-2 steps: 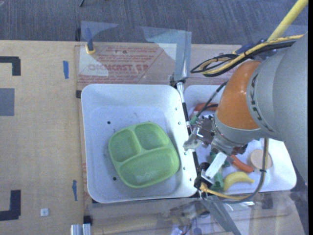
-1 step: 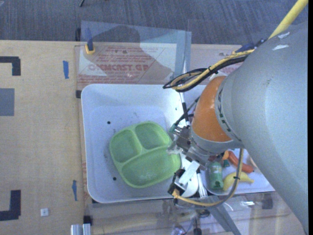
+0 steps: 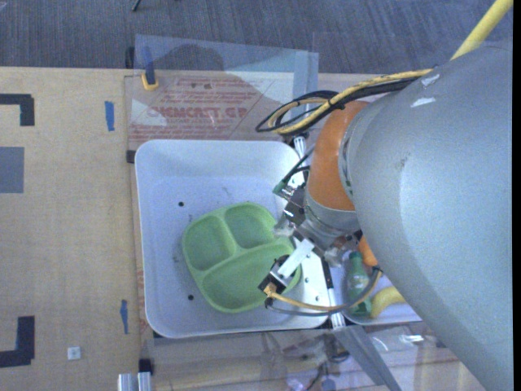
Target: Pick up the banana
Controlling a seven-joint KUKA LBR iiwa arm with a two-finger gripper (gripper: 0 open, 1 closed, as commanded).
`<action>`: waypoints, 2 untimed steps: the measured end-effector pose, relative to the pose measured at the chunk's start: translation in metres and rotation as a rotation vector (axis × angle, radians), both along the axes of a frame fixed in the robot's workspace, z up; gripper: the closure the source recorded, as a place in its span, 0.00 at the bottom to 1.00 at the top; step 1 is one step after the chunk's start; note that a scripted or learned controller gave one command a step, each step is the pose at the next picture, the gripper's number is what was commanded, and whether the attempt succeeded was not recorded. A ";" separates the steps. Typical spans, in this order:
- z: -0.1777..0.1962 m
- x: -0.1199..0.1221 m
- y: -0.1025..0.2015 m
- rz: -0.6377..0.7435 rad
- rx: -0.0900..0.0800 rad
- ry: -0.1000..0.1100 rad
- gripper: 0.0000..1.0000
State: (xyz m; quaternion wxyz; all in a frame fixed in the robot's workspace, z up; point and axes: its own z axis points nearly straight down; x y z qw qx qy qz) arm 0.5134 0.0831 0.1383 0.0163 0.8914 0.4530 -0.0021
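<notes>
A short stretch of the yellow banana (image 3: 389, 298) shows in the right bin, just under the edge of the big grey arm; the arm hides the remainder of it. The gripper (image 3: 324, 255) hangs below the orange wrist band, over the wall between the two bins, up and to the left of the banana. It sits at the right rim of a green divided plate (image 3: 232, 255). Nothing can be seen held in it.
The green plate lies in the left white bin (image 3: 159, 218). Beside the banana in the right bin are a green bottle (image 3: 356, 277) and a bit of something orange (image 3: 368, 255). The arm covers most of the right bin. A clear sheet (image 3: 220, 80) lies behind the bins.
</notes>
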 end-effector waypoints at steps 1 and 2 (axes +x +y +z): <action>0.013 0.009 0.008 -0.171 -0.007 0.000 0.00; 0.008 0.009 0.006 -0.195 -0.012 -0.005 0.00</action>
